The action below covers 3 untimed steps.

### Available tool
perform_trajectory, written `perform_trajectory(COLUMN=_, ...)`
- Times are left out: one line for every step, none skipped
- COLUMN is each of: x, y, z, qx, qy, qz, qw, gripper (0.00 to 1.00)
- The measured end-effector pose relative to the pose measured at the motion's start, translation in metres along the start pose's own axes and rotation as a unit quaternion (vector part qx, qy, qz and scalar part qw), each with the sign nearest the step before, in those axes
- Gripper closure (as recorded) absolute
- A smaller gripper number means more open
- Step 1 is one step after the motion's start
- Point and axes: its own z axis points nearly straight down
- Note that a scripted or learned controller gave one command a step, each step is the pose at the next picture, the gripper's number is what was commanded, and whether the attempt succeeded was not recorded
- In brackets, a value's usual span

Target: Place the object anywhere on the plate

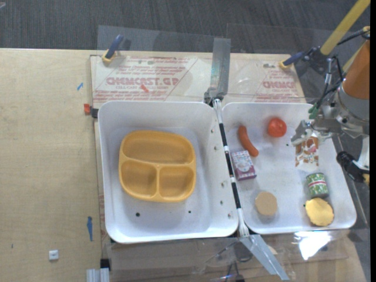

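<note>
The hand (309, 129) sits over the far right side of the right bin (348, 216), and it looks shut on the top of a small red and white packet (307, 150), which hangs down from it (the top edge is tucked up in the metal, so I am not fully sure of the pinch). The packet is long and thin, and its long side runs from the hand toward the near edge of the bin, with the free end pointing down and a bit tilted. I think it hangs that way because it is floppy and only held at one end. Just past the free end is a little green can (317, 184), and near that a flat yellow round thing (320, 211). Going left, there is a red ball (277, 127), a long orange sausage (248, 141), a pink box (243, 164) and a tan round puck (266, 204), all lying loose and apart in the same bin. The yellow plate (157, 164) with three parts waits in the middle of the left bin (111, 157), well apart from the packet. Both bins sit on the wooden counter (41, 157). The packet needs to go up, over the wall between the bins, then down on the plate.
</note>
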Motion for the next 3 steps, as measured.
perform_trajectory(x=0.080, y=-0.003, z=-0.082, qx=0.000, qy=0.000, qz=0.010, qw=1.0000, gripper=1.00)
perform_trajectory(x=0.140, y=0.042, z=-0.046, qx=-0.001, qy=0.000, qz=-0.096, qw=0.9954, gripper=1.00)
perform_trajectory(x=0.210, y=0.035, z=-0.075, qx=-0.002, qy=0.000, qz=-0.124, qw=0.9923, gripper=1.00)
